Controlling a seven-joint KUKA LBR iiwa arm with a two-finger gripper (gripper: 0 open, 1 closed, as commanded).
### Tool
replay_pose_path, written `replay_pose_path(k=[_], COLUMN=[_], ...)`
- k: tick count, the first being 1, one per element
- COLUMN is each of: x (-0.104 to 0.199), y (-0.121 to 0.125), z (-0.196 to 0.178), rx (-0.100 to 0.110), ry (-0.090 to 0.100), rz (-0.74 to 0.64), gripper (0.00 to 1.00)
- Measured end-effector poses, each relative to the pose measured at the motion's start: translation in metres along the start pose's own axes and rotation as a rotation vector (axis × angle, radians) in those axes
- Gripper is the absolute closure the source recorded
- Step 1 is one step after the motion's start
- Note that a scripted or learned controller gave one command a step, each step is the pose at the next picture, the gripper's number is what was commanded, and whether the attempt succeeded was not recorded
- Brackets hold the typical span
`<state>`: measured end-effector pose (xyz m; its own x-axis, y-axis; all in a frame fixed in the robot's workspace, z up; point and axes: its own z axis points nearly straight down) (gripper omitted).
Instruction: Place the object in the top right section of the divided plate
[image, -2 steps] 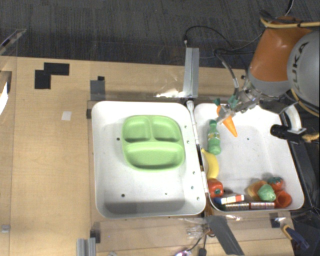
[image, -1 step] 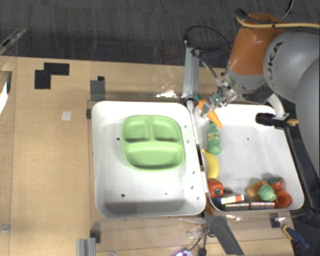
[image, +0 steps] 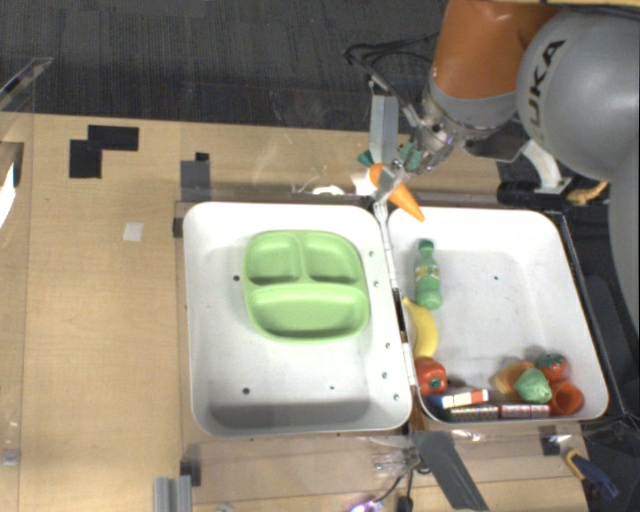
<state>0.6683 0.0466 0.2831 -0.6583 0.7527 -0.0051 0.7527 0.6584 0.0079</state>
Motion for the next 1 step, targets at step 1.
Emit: replay_pose_path(k=[1], x=[0.0593], y=[-0.0028], z=[0.0025], rx=[0.001], ry=[0.002], rz=[-0.324], gripper=[1.0])
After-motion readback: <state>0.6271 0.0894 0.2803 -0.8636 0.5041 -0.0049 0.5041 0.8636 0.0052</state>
